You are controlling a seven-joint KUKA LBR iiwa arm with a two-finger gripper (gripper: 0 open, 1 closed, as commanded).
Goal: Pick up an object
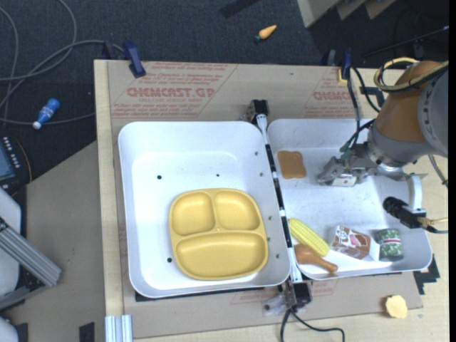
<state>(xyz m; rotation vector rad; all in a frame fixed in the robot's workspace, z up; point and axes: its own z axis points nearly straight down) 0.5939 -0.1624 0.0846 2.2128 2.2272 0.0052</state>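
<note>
**Arm low in right bin, nothing visibly held**

From my remote feed I count two white bins side by side on the bench [114, 191].

Left bin [142, 148]: one item, a yellow three-compartment plate [217, 232], sitting toward the near side.

Right bin [313, 205]: five loose items.
- one brown flat piece [291, 164] near the divider, far side
- one corn cob [308, 236] against the divider, near side
- one orange drumstick-shaped piece [315, 258] just beside the corn, touching it
- one small brown-and-white packet [352, 241]
- one small green-and-white packet [389, 243], just beside the other packet

Gripper [342, 174] is down in the far part of the right bin, right of the brown flat piece and apart from it. I can't tell how far the fingers are spread, and I see no object between them.

Off the bins: one yellow lump [396, 306] on the bench near corner, one blue bottle [47, 112] and one orange bit [266, 31] on the floor.
</note>
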